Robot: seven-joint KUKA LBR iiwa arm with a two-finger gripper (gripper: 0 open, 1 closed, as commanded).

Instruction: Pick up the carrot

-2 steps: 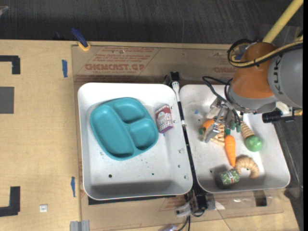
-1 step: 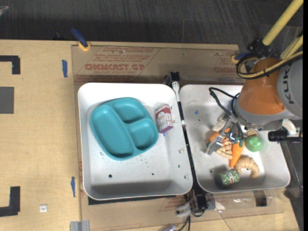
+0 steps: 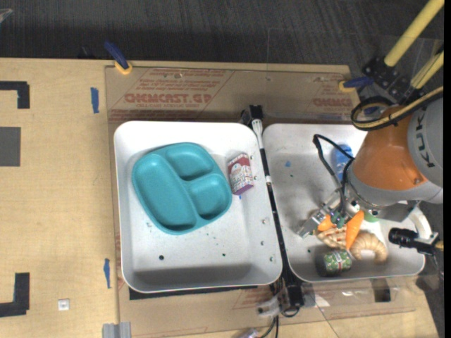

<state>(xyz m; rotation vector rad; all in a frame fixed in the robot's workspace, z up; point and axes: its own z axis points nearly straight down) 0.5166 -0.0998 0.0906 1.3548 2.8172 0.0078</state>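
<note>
While the arm (image 3: 394, 164) leans in from the right over the right bin (image 3: 296, 157), its claw (image 3: 330, 213) sits low among a clutter of items near that bin's front. Carrot (image 3: 354, 224) lies there tilted, orange with a green end, just beside the claw tip and touching or overlapping a tan croissant-like pastry (image 3: 366, 246). Whether the carrot is between the fingers: cannot tell, and open or closed can't be judged either, too small and crowded. Another small orange bit (image 3: 323, 225) sits right at the claw, possibly part of a different toy. Green round can-like item (image 3: 337, 260) rests just in front of the pastry, close to the front wall. Blue object (image 3: 341, 157) further back in the same bin, partly hidden by the arm. Left bin (image 3: 141, 259) holds a teal divided plate (image 3: 182, 185) and a small red-and-white can (image 3: 241, 173) on its side, beside the plate's right edge. Both bins sit on a tan surface (image 3: 56, 189).
</note>
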